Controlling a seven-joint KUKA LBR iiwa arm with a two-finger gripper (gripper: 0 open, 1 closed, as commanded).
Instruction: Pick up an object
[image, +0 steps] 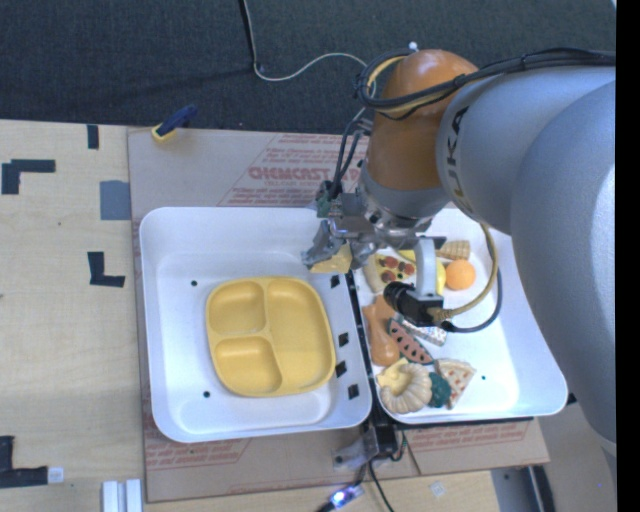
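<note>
While two white bins sit abutting, one yellow tray fills the left; the claw pinches one yellow piece.

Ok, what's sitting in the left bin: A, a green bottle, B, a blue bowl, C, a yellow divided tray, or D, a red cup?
C, a yellow divided tray with three compartments lies flat in the left bin.
</note>
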